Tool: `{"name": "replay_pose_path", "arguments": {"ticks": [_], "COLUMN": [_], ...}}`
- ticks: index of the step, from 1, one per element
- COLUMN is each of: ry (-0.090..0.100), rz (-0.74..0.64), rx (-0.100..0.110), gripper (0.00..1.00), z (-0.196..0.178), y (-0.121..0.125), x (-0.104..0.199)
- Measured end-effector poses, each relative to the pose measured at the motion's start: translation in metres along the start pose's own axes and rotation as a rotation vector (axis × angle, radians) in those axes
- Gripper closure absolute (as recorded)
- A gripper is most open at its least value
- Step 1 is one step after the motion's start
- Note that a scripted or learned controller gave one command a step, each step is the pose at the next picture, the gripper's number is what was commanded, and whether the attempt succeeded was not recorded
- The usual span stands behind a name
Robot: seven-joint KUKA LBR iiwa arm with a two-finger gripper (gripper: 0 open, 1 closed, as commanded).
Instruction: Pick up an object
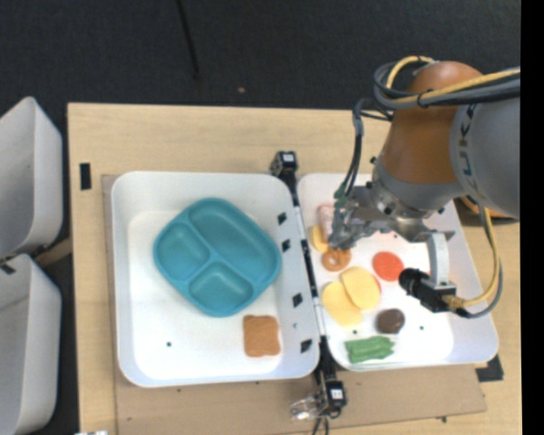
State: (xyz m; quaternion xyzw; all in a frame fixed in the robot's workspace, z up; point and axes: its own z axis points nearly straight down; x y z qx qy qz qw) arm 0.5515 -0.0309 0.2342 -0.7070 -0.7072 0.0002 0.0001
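Note:
My gripper (338, 240) reaches down into the right bin (435, 343), its tip just above a small orange round piece (335, 260) near the bin's left wall. A pale pink item (325, 216) and a yellow piece (318, 238) lie right beside the fingers. Further out in the same bin lie a red-orange disc (388, 265), two yellow slices (352, 295), a dark brown round piece (391, 320) and a green item (369, 349). The arm's body hides the bin's back part.
The left bin (136, 352) holds a teal divided plate (217, 255) and a tan waffle-like square (262, 335). A divider with black clips (305, 279) separates the bins. A black-and-yellow cable fitting (431, 290) hangs over the right bin.

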Motion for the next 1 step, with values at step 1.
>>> {"name": "replay_pose_path", "arguments": {"ticks": [1], "ry": [0.000], "rz": [-0.003], "rx": [-0.002], "gripper": [1.00], "z": [0.0009], "y": [0.0069], "x": [0.0100]}}
